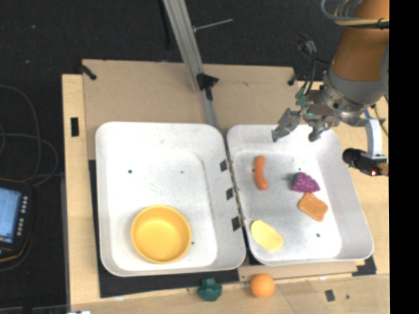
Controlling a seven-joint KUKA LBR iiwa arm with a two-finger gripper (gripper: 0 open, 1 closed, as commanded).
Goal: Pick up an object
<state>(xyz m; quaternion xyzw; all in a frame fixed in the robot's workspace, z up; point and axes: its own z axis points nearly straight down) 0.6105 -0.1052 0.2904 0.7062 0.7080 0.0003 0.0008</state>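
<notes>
Sausage (pixel 260 173), grapes (pixel 305 182) in right bin (pixel 353 201)

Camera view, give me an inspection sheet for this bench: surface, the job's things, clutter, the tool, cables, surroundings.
Surface: tan bench bearing a left bin and a right bin side by side.
Job's things: the right bin holds an orange sausage, purple grapes, an orange block and a pale yellow piece; a yellow bowl sits in the left bin.
Clutter: an orange ball and a green piece lie on the bench in front of the bins.
Tool: tool above the right bin's far edge, fingers spread, nothing between them.
Cables: dark cables by the wrist.
Surroundings: metal rail, handheld screen at left.
</notes>
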